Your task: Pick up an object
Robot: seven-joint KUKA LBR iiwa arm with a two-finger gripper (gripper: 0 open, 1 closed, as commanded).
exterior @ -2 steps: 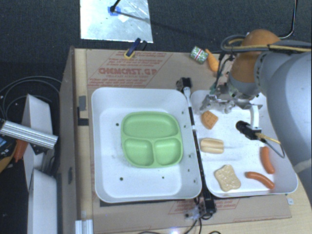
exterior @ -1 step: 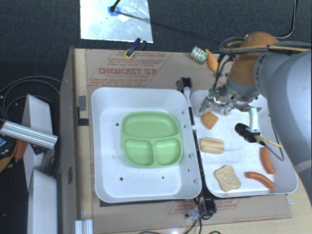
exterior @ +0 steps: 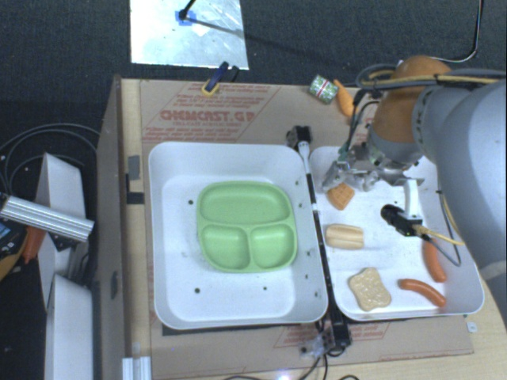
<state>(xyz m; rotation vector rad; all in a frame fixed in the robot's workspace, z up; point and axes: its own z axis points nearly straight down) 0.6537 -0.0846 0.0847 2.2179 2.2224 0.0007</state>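
Two white bins stood side by side. The left bin (exterior: 162, 236) held one green plate (exterior: 246, 226). The right bin (exterior: 463, 287) held five foods: one brown wafer (exterior: 341, 196), one roll (exterior: 344, 236), one toast slice (exterior: 369, 288), one sausage (exterior: 422, 292) and perhaps one carrot (exterior: 434, 263). The gripper (exterior: 347, 176) hung just beside the wafer; whether it was open or closed could not be told.

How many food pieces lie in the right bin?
5: an orange waffle piece by the gripper, a pale roll mid-bin, a bread slice at the front, a sausage front right, a carrot above it. The arm may hide more.
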